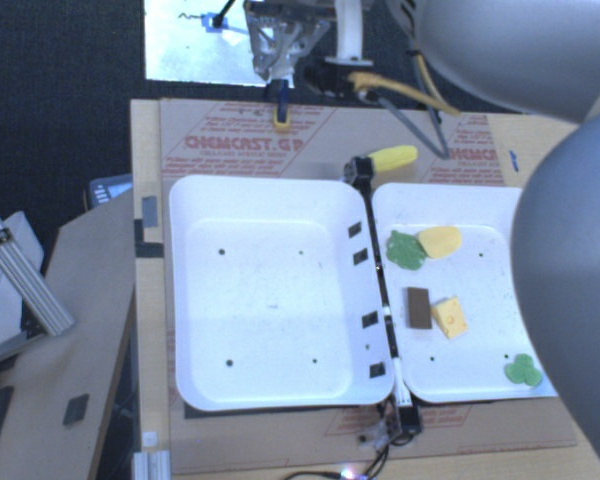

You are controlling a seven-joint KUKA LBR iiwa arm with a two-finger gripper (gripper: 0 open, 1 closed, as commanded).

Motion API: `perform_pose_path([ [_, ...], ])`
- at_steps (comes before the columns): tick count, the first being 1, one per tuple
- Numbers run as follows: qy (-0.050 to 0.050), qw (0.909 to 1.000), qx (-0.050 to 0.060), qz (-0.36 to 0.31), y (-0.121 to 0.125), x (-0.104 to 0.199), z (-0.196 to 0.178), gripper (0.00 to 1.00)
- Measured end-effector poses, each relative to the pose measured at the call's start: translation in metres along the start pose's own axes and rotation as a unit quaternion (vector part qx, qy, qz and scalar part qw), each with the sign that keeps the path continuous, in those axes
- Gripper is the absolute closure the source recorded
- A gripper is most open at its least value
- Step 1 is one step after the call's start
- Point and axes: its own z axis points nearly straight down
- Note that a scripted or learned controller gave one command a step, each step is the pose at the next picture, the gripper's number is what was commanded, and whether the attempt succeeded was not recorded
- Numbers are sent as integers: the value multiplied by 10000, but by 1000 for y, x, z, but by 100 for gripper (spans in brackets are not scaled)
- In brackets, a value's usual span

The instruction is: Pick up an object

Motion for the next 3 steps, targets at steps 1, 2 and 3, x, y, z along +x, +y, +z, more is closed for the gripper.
perform_pose_path([
  [1, 17, 10000, -29, 4, -79, -3, -80, 100],
  [2, -22, 10000, -15, 94, -23, -117, -74, 100],
  [3, -6, 10000, 49, -5, -56, -47, 21, 100],
])
